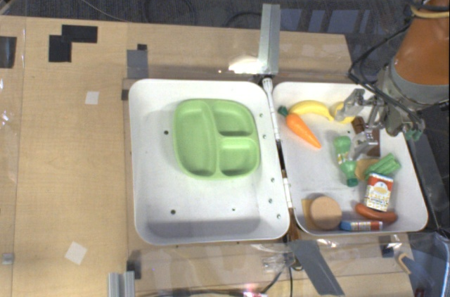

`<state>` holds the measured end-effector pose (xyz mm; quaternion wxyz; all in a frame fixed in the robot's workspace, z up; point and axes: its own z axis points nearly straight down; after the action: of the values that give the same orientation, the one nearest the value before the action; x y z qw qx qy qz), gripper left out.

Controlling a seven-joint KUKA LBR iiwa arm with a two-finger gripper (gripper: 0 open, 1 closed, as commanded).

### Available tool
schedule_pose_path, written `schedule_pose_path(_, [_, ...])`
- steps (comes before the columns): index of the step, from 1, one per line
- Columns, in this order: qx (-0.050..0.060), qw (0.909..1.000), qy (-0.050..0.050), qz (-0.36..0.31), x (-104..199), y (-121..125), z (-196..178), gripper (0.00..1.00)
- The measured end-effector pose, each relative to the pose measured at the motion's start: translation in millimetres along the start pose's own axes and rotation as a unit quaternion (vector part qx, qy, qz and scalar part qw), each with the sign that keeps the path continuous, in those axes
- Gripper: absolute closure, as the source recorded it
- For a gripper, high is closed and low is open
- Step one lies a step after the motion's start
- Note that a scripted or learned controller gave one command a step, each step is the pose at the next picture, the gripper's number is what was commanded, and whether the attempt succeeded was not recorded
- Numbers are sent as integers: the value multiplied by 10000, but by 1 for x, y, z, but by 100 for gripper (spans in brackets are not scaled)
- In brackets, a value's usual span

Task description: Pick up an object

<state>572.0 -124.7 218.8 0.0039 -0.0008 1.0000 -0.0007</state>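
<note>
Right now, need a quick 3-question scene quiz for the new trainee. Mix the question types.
1. True or false: the green divided plate lies in the left bin.
2. Multiple choice: what lies right beside the banana in the right bin? A) carrot B) sponge C) spoon
3. Fill in: the gripper hovers over the ___ bin.

Key
1. True. It is the one thing in that bin.
2. A. The carrot lies just below the banana.
3. Right. The gripper sits above the clutter of toy foods there.
</note>
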Motion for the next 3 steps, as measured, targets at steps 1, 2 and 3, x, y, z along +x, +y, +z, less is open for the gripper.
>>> schedule_pose_path(1, [1, 9999, -33, -169, -29, 26, 126, 0])
schedule_pose_path(2, [5, 9999, -43, -111, 11, 37, 128, 0])
schedule_pose_path(3, [16, 9870, -36, -1608, -69, -52, 66, 0])
